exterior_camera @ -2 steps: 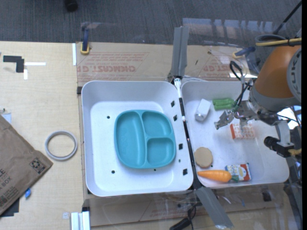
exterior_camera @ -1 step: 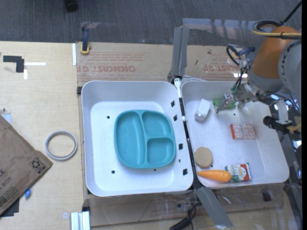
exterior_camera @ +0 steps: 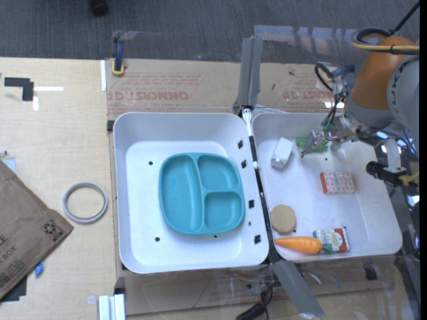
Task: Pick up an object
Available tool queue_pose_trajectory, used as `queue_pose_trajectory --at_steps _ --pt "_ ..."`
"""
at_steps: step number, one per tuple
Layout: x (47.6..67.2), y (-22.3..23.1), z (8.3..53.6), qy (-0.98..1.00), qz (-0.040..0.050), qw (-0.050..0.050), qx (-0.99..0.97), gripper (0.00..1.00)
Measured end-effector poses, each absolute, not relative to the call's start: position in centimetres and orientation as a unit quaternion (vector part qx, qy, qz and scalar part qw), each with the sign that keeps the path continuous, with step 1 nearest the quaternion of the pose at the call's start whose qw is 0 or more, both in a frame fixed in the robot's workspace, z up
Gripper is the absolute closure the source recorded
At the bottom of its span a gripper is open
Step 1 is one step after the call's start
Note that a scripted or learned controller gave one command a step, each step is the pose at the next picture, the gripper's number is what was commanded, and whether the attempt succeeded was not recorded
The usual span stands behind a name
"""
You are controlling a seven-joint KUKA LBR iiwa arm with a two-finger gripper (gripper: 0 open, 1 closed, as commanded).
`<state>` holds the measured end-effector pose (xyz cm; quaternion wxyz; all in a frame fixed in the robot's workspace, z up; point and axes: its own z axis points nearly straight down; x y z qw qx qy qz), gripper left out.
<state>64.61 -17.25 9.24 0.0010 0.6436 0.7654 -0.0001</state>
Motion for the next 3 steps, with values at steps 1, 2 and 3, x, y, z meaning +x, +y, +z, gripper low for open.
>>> queue_pose_trajectory --at_steps 1,2,3 --pt "65.9 -15.9 9.3 0.715 0.0004 0.001 0.699 0.0" --pt "66.0 -15.9 10.4 0.716 -0.0001 0.003 0.698 1.0" --pt "65.9 -9.0 19.2 0.72 -0.0001 0.0 0.694 1.0"
